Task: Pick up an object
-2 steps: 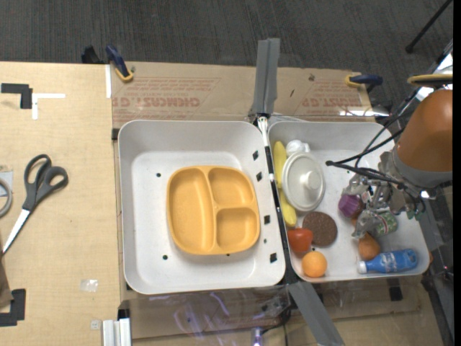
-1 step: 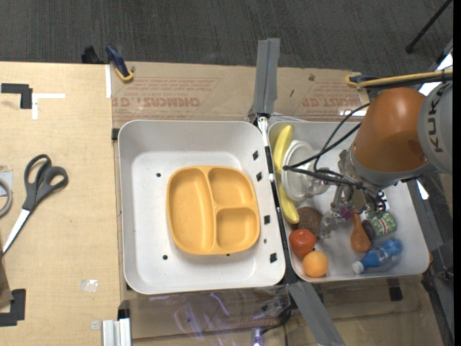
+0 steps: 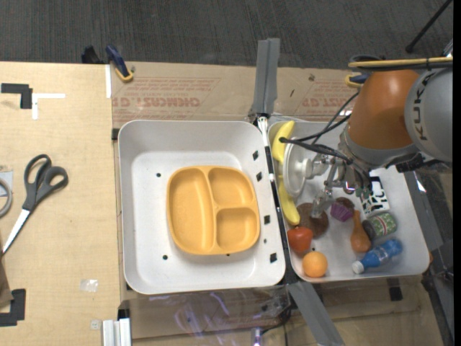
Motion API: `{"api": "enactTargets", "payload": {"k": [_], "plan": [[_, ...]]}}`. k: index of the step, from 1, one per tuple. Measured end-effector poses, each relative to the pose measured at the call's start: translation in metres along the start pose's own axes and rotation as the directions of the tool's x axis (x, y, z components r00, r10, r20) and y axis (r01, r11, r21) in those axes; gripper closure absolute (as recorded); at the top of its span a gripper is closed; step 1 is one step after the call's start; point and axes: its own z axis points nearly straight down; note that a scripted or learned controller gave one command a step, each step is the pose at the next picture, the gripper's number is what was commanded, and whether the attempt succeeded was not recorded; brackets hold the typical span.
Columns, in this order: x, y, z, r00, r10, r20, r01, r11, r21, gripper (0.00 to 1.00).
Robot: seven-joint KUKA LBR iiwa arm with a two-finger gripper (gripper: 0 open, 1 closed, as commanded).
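Two white bins sit mid-frame; the tool (image 3: 338, 186) hangs over the right bin (image 3: 403, 262) near a banana (image 3: 286, 171); its finger state cannot be told.

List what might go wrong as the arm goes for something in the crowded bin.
1. The gripper hangs over tightly packed items: closing near the purple piece could also catch the brown item.
2. The banana lies against the bin's left wall, hard to get around.
3. The orange is round and may roll.
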Motion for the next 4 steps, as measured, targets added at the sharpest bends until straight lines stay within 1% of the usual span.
{"api": "enactTargets", "payload": {"k": [1, 2, 3, 4], "plan": [[0.017, -0.004, 0.001, 0.994, 0.111, 0.0, -0.111, 0.994, -0.007, 0.0], [0.015, -0.003, -0.01, 0.994, 0.108, 0.004, -0.108, 0.994, -0.006, 1.0], [0.104, -0.029, -0.046, 0.99, 0.143, -0.005, -0.143, 0.99, -0.007, 1.0], [0.061, -0.047, -0.138, 0.995, 0.096, -0.003, -0.096, 0.995, -0.007, 1.0]]}}
